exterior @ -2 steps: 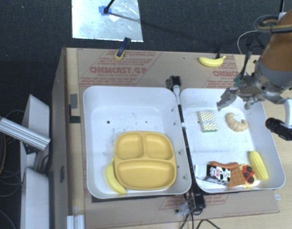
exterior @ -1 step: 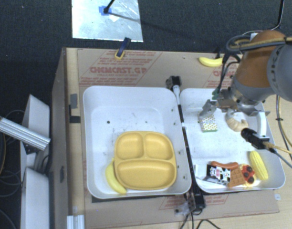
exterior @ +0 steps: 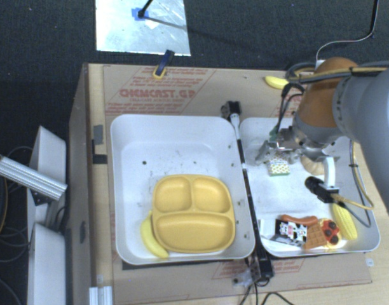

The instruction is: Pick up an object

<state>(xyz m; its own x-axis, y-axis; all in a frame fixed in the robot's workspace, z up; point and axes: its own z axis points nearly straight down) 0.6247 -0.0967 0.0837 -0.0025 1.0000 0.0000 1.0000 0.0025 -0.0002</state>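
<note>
My gripper [exterior: 275,150] hangs over the back left part of the right bin [exterior: 366,240]. Just in front of it a small white block with green dots [exterior: 279,167] lies on the bin floor; I cannot see whether the two touch. Along the front of that bin lie a black, white and red packet [exterior: 290,229], an orange waffle-like toy [exterior: 323,233] and a yellow corn cob [exterior: 344,222]. A pale round thing [exterior: 311,166] peeks out from under the arm.
The left bin [exterior: 128,170] holds a yellow divided plate [exterior: 193,212] with a banana [exterior: 150,239] tucked under its front left edge. A small yellow piece [exterior: 275,81] lies on the bench behind the right bin. The bins' shared wall [exterior: 245,183] runs just left of the gripper.
</note>
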